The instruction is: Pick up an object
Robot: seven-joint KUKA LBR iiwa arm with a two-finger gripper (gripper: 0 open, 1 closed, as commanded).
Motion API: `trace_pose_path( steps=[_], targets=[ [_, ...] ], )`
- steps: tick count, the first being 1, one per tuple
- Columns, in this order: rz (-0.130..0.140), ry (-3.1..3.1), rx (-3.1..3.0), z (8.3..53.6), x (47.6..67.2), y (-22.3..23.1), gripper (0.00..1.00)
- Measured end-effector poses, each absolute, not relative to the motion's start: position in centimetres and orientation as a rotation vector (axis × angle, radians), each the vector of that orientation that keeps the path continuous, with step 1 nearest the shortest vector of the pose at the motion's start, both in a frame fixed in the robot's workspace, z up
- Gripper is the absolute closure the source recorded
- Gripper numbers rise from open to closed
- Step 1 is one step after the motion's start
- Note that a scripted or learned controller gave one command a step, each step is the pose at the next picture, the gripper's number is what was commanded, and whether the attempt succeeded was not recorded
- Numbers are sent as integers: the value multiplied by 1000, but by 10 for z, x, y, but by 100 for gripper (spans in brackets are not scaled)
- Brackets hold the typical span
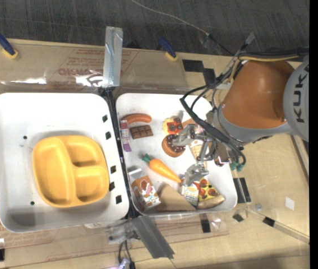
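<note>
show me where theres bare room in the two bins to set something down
Free: left bin floor around the yellow tray; right bin's top strip above the sausage. Crowded: around the carrot, pizza slice and gripper.

arm (259, 97) cut off at right edge, donut (173, 144) partly hidden behind gripper (199, 162)

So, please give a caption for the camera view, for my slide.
KUKA arm's pincer low over toy food in right bin; yellow tray in left bin.
</note>
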State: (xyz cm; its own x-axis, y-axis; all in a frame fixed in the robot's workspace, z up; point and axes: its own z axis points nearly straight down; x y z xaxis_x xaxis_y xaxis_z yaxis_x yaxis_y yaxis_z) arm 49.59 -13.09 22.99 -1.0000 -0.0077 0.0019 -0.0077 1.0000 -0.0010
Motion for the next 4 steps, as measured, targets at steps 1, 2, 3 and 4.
trace_pose_path(
  steps=[1, 2, 3, 4],
  targets=[
    [4, -3161, -144, 114, 502, -132, 0],
    [19, -3184, -169, 107, 502, -107, 0],
    [19, -3171, -340, 108, 499, -106, 0],
    [17, -3150, -513, 107, 500, -107, 0]
  ],
)
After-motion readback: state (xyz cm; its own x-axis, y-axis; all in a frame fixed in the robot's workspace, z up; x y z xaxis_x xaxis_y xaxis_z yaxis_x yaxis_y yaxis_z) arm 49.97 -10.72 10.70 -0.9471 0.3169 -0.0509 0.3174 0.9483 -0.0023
